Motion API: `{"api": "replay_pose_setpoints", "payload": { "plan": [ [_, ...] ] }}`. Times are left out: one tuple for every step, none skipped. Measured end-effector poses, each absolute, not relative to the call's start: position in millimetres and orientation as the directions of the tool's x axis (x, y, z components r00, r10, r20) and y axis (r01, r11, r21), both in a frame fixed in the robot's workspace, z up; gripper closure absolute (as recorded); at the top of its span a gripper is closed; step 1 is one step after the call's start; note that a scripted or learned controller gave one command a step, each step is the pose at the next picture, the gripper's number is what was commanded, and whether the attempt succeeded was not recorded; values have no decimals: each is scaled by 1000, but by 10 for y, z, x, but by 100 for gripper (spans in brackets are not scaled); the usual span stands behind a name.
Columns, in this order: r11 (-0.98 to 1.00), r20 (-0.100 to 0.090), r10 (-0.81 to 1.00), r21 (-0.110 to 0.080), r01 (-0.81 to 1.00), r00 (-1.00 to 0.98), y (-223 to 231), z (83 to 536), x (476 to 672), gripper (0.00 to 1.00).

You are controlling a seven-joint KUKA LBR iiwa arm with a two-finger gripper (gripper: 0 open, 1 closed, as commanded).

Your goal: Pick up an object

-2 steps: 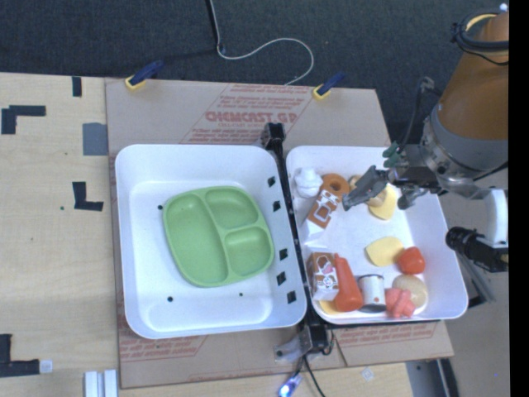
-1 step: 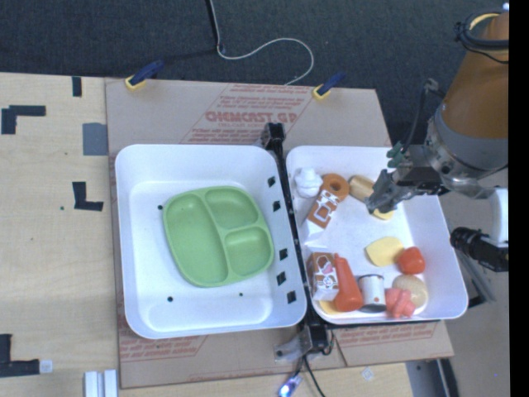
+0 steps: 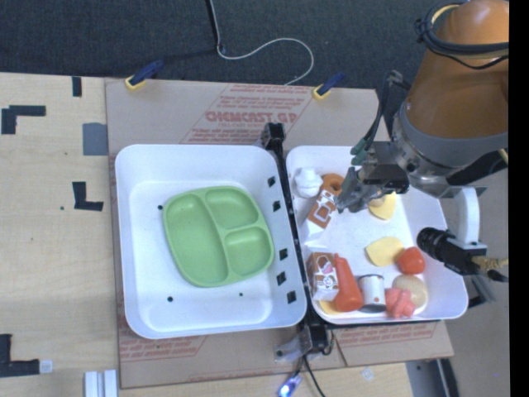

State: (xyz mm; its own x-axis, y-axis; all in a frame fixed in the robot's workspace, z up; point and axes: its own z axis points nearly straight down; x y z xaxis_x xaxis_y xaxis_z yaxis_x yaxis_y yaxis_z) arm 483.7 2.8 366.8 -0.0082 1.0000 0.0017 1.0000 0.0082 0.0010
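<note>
Under everything, a brown cardboard sheet [image 3: 248, 114] with red print, held by blue-and-yellow clamps [image 3: 145, 73] at its far edge. On the right, the grey and orange arm [image 3: 463, 64], reaching over the right bin [image 3: 446, 308]. Beside it, touching along the middle, the left bin [image 3: 136, 172]. Inside the left bin, a green plate [image 3: 219, 234] with three compartments, slightly turned.

Over the far part of the right bin, the dark gripper [image 3: 357, 193]; wide or narrow, not possible to tell, and nothing seen held.

All the objects for picking lying in the right bin. Just beside the gripper, a small brown and white carton [image 3: 321, 212], an orange ring [image 3: 332, 182] and a white bottle [image 3: 307, 180]. Nearer the middle, two yellow pieces [image 3: 382, 251] and a red tomato [image 3: 411, 260]. At the near edge, close together, a red bottle [image 3: 347, 292], a silver can [image 3: 372, 288] and a pink piece [image 3: 401, 304].
</note>
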Motion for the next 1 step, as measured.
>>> {"api": "replay_pose_setpoints", "payload": {
  "plan": [
    [8, 1, 1000, 0, 1000, -8, 703, 3842, 4835, 100]
  ]
}}
